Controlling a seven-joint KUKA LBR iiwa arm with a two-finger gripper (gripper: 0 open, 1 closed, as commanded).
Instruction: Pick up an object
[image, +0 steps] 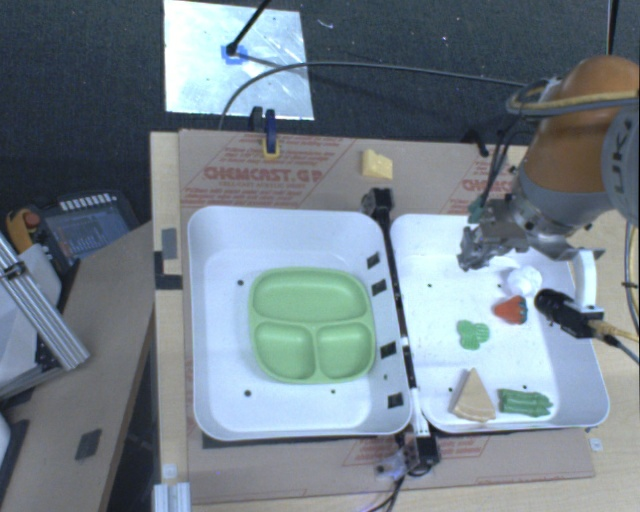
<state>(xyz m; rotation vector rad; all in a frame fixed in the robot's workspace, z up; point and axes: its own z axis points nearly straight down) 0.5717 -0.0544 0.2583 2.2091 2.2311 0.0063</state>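
The red piece (511, 310) lies in the right bin (432, 330), just below and right of the gripper (476, 252), beside a white piece (526, 277). The gripper hangs over the bin's upper part; its state I cannot tell. Further below lie a green piece (473, 333), a wedge (473, 396) and a green pod (524, 402).

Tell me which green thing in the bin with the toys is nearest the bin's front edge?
The long dark-green piece, beside the tan wedge near the front edge. The other green one, a lighter roundish piece, sits farther back, mid-bin.
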